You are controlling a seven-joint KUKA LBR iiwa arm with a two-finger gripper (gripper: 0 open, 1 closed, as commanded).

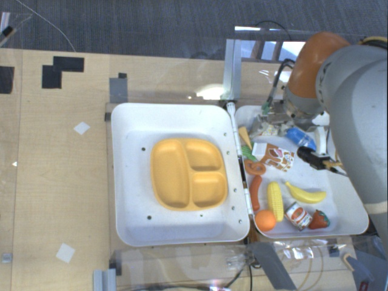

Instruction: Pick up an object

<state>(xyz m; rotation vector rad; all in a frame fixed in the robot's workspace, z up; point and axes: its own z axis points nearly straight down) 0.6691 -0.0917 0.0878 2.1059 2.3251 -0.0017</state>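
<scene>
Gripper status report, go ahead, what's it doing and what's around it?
Gripper low at right bin's far end, fingers hidden. Nothing seen held. Blue bottle, banana, corn, orange crowd close by.

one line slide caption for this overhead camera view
Grey arm's pincer reaches into right white bin of toy food; yellow divided plastic tray sits in left white bin.

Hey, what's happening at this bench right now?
A grey robot arm reaches from the right into the back of the right bin, which holds toy food: a banana, corn, an orange and more. Its gripper is low over the clutter there, with nothing visibly held. The left bin holds a yellow divided tray.
</scene>
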